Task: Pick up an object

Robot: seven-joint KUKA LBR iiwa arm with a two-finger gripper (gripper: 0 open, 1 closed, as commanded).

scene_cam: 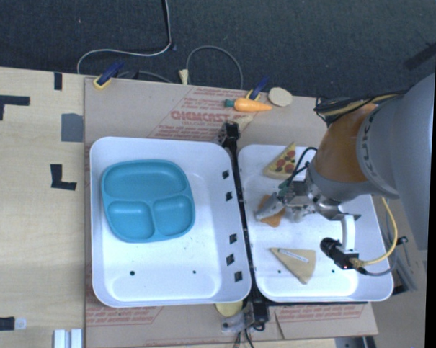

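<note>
My gripper (269, 206) is low in the right bin (364, 288), near its left side, at the end of the grey and orange arm coming from the right. A small orange-brown piece (272, 220) lies right at its tip, partly covered by it. A pizza slice toy (281, 163) rests at the back of this bin, just beyond the gripper. A tan wedge (295, 261) lies nearer the front, apart from the gripper.
The left bin (98, 273) holds a blue divided plate (148, 200). A toy carrot (250, 104) and a beige disc (280, 97) lie on the cardboard behind the bins. A black divider (234, 206) runs between the bins. Cables trail at the back.
</note>
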